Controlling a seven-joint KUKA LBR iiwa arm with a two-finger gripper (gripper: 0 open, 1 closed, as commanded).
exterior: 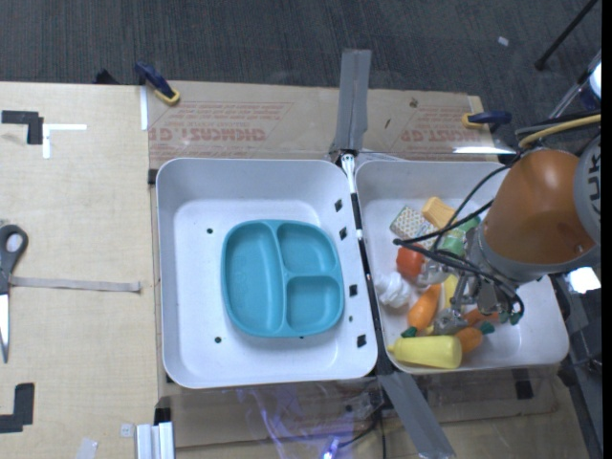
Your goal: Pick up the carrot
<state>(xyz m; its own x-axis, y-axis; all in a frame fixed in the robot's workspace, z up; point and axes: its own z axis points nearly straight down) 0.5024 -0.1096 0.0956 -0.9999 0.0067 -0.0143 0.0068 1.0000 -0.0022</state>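
White plastic makes up the two bins that sit side by side on the bench. The left bin [182, 285] holds one teal plate [283, 277] with three sections. The right bin [535, 347] holds a heap of toy food.

In the heap I count one carrot [424, 308], orange and lying at a slant near the middle of the pile. Just below it lies one yellow piece [426, 353], maybe a banana or corn. One small orange piece [469, 338] sits to its right. One red piece [410, 261] sits above the carrot, and one white lump [392, 289] sits to the left of it. At the top lie one grey dotted block [408, 222] and one yellow block [439, 212].

The arm [540, 208] reaches in from the right, with its orange band over the bin. The gripper [466, 299] hangs just beside the carrot, to its right. Wires and metal parts hide its tips, so I cannot tell how wide it is or if it has anything.

One pair of scissors [10, 256] lies at the far left of the bench. Two blue clamps [158, 81] grip the cardboard behind the bins.
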